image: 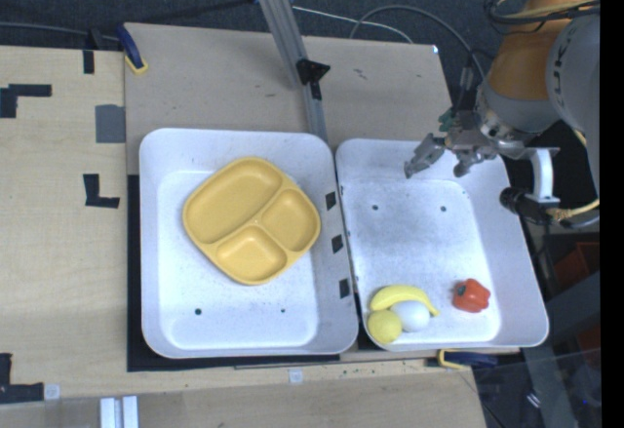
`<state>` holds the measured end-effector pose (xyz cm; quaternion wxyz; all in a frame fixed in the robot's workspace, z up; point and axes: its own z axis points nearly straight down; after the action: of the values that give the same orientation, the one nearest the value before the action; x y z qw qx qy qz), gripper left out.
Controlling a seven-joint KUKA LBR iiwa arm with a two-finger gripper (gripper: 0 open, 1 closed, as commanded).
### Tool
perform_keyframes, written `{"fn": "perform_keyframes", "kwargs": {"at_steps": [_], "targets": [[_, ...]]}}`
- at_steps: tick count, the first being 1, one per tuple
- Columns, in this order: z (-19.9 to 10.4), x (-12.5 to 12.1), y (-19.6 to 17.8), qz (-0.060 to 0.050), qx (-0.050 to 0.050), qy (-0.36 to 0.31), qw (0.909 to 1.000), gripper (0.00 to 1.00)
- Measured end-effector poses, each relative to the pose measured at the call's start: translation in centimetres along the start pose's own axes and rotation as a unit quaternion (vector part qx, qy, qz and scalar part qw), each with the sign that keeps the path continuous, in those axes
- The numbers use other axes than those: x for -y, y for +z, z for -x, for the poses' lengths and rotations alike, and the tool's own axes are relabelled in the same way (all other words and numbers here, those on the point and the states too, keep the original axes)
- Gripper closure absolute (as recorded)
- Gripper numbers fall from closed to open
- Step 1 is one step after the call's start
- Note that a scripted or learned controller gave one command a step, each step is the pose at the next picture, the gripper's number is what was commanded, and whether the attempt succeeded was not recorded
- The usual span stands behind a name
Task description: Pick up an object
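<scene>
bench (pixel 214 85), two white bins (pixel 161 221)

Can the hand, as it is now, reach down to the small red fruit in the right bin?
Probably yes. The hand hangs over the far end of the shallow white right bin; the small red fruit lies alone near the near end, apart from the yellow banana, with bare floor between.

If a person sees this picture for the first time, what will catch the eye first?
Probably the big yellow divided plate, lying in the left bin. Next, the small cluster at the near edge of the right bin: a banana, a yellow ball, a white ball, and a red pepper apart. The claw hangs over that bin's far edge.
</scene>
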<state>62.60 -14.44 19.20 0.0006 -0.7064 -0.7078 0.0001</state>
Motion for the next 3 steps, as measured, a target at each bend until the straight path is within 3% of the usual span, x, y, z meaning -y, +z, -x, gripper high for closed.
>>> {"fn": "perform_keyframes", "kwargs": {"at_steps": [1,3], "targets": [[0.0,0.0,0.0,0.0,0.0,0.0,1.0,0.0],[-0.1,0.5,9.8,-0.003,0.0,0.0,1.0,0.0]]}}
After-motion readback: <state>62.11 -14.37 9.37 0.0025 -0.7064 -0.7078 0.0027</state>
